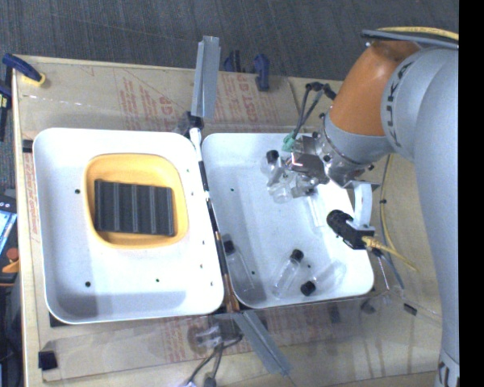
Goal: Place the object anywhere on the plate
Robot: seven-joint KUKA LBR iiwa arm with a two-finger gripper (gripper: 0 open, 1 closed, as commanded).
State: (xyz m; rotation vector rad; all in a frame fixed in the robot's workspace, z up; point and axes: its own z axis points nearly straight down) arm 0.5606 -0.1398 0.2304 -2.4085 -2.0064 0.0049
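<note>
watching the claw (294, 176) low in the right bin (250, 216), you can't tell its grip; the clear bottles (289, 274) may slip before the plate (135, 200).

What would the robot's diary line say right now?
claw: over right bin, upper part | bottles: in right bin | plate: in left bin

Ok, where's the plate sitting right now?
The plate, yellow with a dark ribbed insert, lies in the left bin in the camera view, toward its far side. The pincer is over the right bin.
</note>
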